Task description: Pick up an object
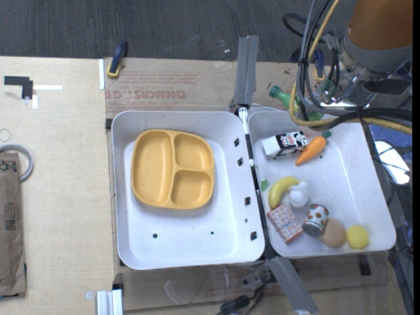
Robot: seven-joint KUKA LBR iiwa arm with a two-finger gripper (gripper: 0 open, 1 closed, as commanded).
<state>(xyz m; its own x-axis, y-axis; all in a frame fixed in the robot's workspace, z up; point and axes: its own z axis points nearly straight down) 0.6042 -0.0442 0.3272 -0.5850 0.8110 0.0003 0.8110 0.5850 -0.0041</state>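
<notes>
Two shallow white bins sit side by side on the bench in the camera view. The left bin (131, 241) carries a yellow divided plate (173, 168) with three compartments, lying flat toward the bin's far half. The right bin (367, 176) carries all the loose objects.

Contents of the right bin, far to near:
- A small black-and-white carton (284, 142) lies on its side near the far left corner.
- A toy carrot (312, 149) lies just beside the carton, its green top pointing toward the far right.
- A banana (281, 190) lies near the left wall, touching a small white figure (298, 195).
- A pink patterned box (285, 222) lies just in front of the banana.
- A small patterned can (315, 220) rests beside the box, tilted, with a tan egg-shaped object (334, 233) touching it.
- A yellow ball (357, 237) lies near the front right corner, just beside the egg-shaped object.

My arm (380, 18) stands over the far right corner of the right bin, with the orange band uppermost and a bundle of cables (315, 77) hanging beside it. My wrist hides my end effector, so I cannot tell its state. No object is seen lifted; every one rests on the bin floor.
</notes>
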